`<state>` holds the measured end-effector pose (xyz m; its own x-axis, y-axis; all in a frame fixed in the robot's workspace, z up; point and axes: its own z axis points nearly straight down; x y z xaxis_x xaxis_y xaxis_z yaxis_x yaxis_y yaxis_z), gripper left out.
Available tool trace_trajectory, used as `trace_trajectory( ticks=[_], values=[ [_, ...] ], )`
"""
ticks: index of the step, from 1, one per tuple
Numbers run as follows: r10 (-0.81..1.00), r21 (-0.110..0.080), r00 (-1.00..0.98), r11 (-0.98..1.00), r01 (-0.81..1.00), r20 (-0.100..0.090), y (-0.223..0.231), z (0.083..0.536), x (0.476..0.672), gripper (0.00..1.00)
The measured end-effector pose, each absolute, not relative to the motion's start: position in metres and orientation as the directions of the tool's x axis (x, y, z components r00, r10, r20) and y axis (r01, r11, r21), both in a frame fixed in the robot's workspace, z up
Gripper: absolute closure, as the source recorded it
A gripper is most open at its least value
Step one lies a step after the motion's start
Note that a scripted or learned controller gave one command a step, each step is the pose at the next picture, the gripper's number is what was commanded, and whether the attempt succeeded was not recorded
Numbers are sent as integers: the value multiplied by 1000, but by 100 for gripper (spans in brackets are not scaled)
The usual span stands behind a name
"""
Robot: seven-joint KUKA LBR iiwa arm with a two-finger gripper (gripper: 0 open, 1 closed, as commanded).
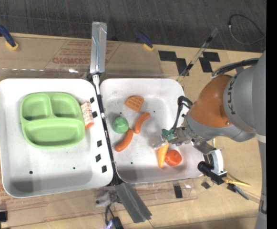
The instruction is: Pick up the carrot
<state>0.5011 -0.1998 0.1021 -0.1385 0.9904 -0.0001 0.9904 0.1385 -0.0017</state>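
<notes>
The carrot (pixel 162 155) is a small orange cone with a green top, lying in the right bin (pixel 143 173) near its front right corner. Its green end points up toward my gripper (pixel 169 136), which hangs right over that end. The arm's grey wrist and orange band (pixel 213 109) reach in from the right and cover the bin's right edge. A red-orange round toy (pixel 173 158) touches the carrot's right side.
Two orange sausages (pixel 141 122) (pixel 124 141), a green round toy (pixel 120 124) and a waffle-like piece (pixel 134 102) lie in the right bin's middle. The left bin (pixel 14 175) holds a green divided tray (pixel 52 119) and a small packet (pixel 87 114).
</notes>
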Motion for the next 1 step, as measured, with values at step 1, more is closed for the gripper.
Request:
trace_trajectory(
  ticks=[1],
  values=[
    [985,1,-175,175,985,0,-176,206,535,100]
  ],
)
